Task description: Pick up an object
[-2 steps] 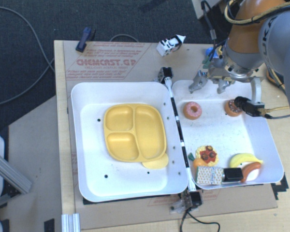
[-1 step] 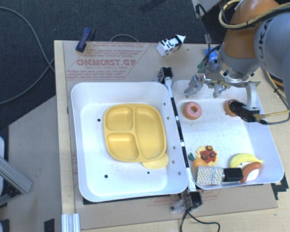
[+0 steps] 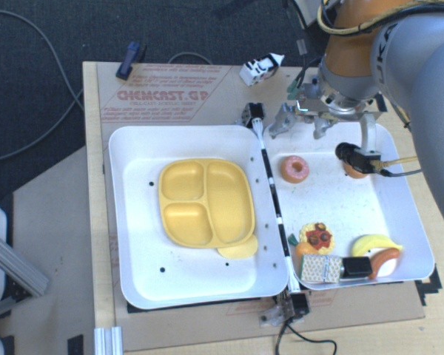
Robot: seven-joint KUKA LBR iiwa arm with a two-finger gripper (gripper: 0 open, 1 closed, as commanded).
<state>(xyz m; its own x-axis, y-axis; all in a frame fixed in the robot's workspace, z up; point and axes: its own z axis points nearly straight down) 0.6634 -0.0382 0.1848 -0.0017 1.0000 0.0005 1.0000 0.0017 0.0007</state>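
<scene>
The tool (image 3: 302, 125) hangs over the far edge of the right bin (image 3: 407, 220), its two fingers apart and nothing between them. A donut (image 3: 295, 169) lies just near of it on the bin floor. The left bin (image 3: 133, 220) holds a yellow plate (image 3: 206, 202). Toy food (image 3: 344, 256) clusters in the right bin's near corner.

A small pink-frosted doughnut (image 3: 295, 169) lies flat in the right bin (image 3: 407, 198), near its upper left corner. Toward the bin's near edge cluster a little pizza piece (image 3: 317, 236), a checkered block (image 3: 321, 268), a yellow banana (image 3: 373, 244) and an orange-and-white piece (image 3: 385, 261).
</scene>
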